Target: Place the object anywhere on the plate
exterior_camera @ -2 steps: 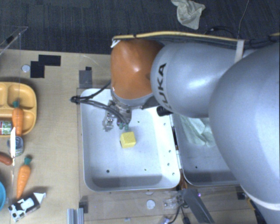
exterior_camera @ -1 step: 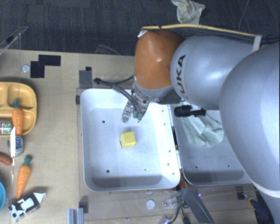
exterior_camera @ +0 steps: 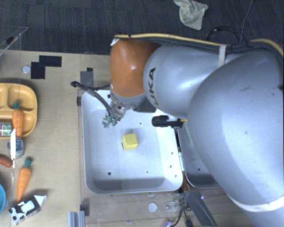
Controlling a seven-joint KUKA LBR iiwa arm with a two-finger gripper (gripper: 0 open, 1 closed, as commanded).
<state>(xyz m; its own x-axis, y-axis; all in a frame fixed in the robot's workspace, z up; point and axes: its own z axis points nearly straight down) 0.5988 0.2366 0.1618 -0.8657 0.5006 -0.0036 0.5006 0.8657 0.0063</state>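
Observation:
A small yellow block [exterior_camera: 130, 141] lies on the floor of the left white bin [exterior_camera: 95, 177], near its middle. My gripper [exterior_camera: 109, 120] hangs over the bin's upper left part, up and to the left of the block and apart from it. Nothing shows between its fingers. The grey arm with its orange band [exterior_camera: 128, 66] covers the bin's far edge and most of the right bin. A yellow divided plate [exterior_camera: 17, 108] sits at the far left of the bench with a toy carrot [exterior_camera: 17, 122] on it.
On the bench left of the bins lie another toy carrot [exterior_camera: 23, 177], a small can [exterior_camera: 5, 129], a knife [exterior_camera: 12, 144] and a black-and-white cow toy [exterior_camera: 26, 207]. The right bin [exterior_camera: 197, 179] is largely hidden under the arm. A rag [exterior_camera: 191, 12] lies on the dark floor beyond.

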